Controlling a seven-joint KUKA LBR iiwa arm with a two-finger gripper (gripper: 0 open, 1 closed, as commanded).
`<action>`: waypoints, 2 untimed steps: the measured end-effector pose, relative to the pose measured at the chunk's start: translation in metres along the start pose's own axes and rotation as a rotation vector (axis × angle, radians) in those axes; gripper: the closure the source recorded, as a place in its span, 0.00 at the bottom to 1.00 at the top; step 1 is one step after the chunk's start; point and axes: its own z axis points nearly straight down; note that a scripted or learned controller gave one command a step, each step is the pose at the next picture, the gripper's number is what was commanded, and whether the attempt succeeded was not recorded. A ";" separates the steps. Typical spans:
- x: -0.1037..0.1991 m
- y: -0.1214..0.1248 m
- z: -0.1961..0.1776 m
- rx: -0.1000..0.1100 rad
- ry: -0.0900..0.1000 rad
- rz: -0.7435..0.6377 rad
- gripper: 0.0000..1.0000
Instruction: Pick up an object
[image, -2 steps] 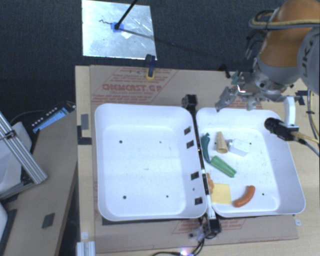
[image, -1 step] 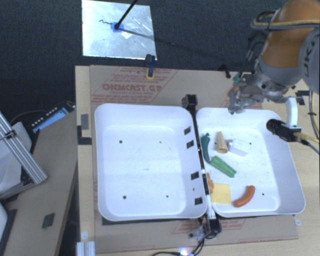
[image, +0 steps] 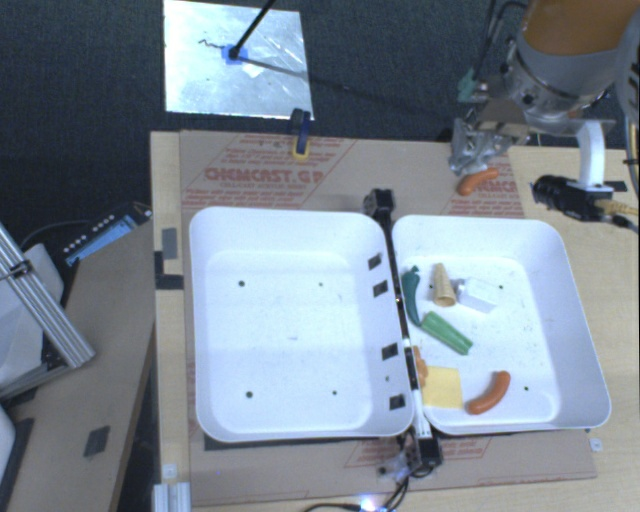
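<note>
Curved orange sausage (image: 488, 392) by flat yellow square (image: 443, 387), metal gripper (image: 478, 160) clamping another sausage (image: 478, 181) above bin (image: 540, 232).

The gripper (image: 478, 150) is dull silver-grey metal, and the arm (image: 570, 40) rising behind it shows a warm orange band over pale grey. Just under its fingertips sits a small orange sausage (image: 478, 181), against tan cardboard (image: 262, 168) printed with faded red lettering. Below the gripper, the right bin (image: 560, 300) is plain white, as is the left bin (image: 290, 320) further off to its side. In the right bin lie a dark green pepper shape (image: 411, 294), a lighter green ridged piece (image: 446, 333), a beige cone (image: 441, 284), a white block (image: 479, 295), a yellow square (image: 443, 387) and another orange-red sausage (image: 488, 393). Black clips (image: 379, 289) dot the seam between bins. The floor (image: 80, 100) beyond is dark charcoal, with a shiny silver sheet (image: 236, 58).
</note>
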 end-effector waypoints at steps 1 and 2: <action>0.041 -0.011 -0.143 -0.005 0.002 -0.001 1.00; 0.070 -0.129 -0.136 0.011 0.002 0.000 1.00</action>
